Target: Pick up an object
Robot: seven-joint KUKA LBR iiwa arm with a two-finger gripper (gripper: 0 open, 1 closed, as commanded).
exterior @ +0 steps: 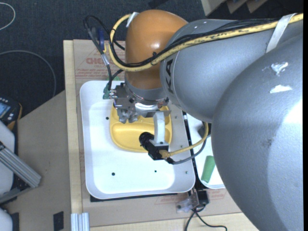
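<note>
Dark carpet surrounds the table (pixel 72 177), which is covered with a brown cardboard sheet bearing two white bins side by side.

You see the yellow object (pixel 126 136) in the left bin (pixel 125 177), lying on the bin floor toward its far half and partly under the arm's wrist. It looks like a rounded, shallow yellow shape; the exact form is hidden by the hardware above it.

Your hand (pixel 127 112) sits directly over the yellow object's upper left part, low in the bin. Seen from above, the wrist and its metal mount cover the tips, so you cannot tell whether the hand is spread or clenched, nor whether it has any hold on the object.

A black connector (pixel 151 146) with a cable lies over the object's right side, hanging off the wrist. Yellow and black cables (pixel 144 64) loop around the orange band (pixel 149 32) above the wrist.

The grey arm (pixel 240 105) fills the right side, covering most of the right bin (pixel 211 179). A green cylinder (pixel 208 169) lies in the visible strip of that right bin, near its front edge.

At far left, off the table, you have a silver metal rail (pixel 19 165) and a dark device (pixel 7 110).
</note>
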